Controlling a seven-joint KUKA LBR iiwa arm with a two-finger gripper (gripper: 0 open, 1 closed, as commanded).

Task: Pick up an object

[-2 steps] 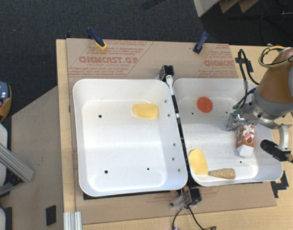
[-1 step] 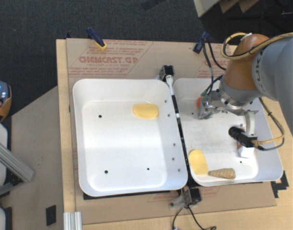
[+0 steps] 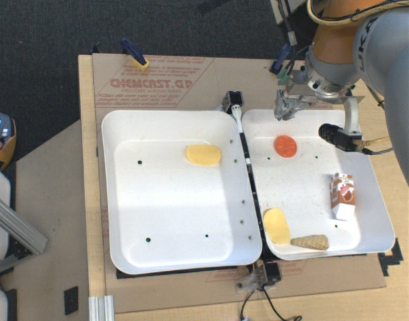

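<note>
My gripper [image 3: 285, 111] hangs over the far edge of the right bin [image 3: 371, 179], just above and behind a flat red disc [image 3: 286, 146]; nothing shows between its fingers. Further right in that bin lies a small brown-and-white carton [image 3: 343, 195]. Near the bin's front edge rest a yellow oval piece [image 3: 277, 225] and a tan cone-shaped piece [image 3: 310, 242]. A second yellow oval piece [image 3: 203, 154] lies in the left bin [image 3: 124, 179], towards its far right.
A black divider strip [image 3: 247, 172] runs between the two bins, with clamps at both ends. A blue clip [image 3: 134, 53] sits on the cardboard [image 3: 157, 79] behind the left bin. A black cable fitting [image 3: 338, 136] juts over the right bin's far side.
</note>
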